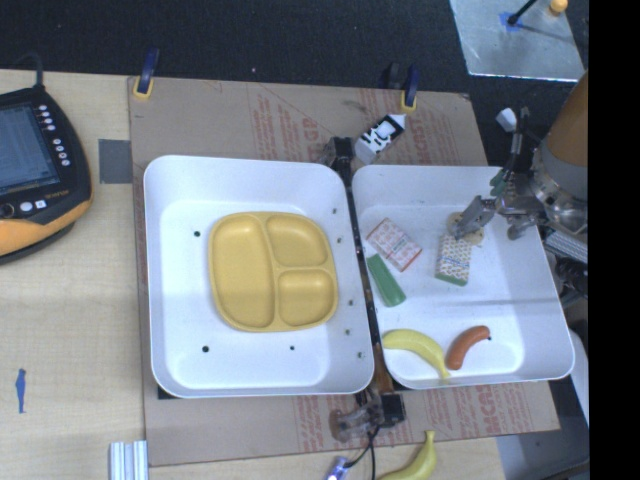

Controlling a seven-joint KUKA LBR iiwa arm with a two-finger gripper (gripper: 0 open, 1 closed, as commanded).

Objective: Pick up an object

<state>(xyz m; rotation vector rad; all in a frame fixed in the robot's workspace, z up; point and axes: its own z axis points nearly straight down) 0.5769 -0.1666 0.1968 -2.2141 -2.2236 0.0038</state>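
Note:
The right bin holds a pink patterned packet, a green block, a speckled box, a yellow banana and a brown-red sausage. My gripper hovers over the bin's upper right part, just above and to the right of the speckled box. Its fingers stand open, the left fingertip near the box's top edge, with nothing between them. The arm comes in from the right edge.
The left bin holds a yellow divided plate. A teach pendant lies at far left. A black-and-white object sits behind the bins, and a second banana lies on the cardboard in front.

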